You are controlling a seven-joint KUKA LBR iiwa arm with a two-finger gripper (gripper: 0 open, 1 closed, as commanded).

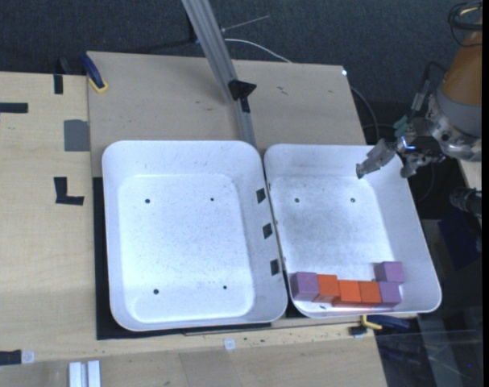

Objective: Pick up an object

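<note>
A row of small blocks lies against the front wall of the right bin (pixel 405 216). From left to right I see a purple block (pixel 306 284), orange blocks (pixel 349 291) and two purple blocks (pixel 390 273) stacked at the right end. My gripper (pixel 386 168) hangs over the bin's far right corner, well behind the blocks and above them. Its grey finger (pixel 373 160) and dark finger (pixel 410 166) stand apart, open, with nothing between them.
The left bin (pixel 115 216) sits beside the right one, their rims touching. A slanted metal pole (pixel 212 39) rises behind the bins. Clamps sit at the back left (pixel 94 72) and front right (pixel 381 323) of the board.
</note>
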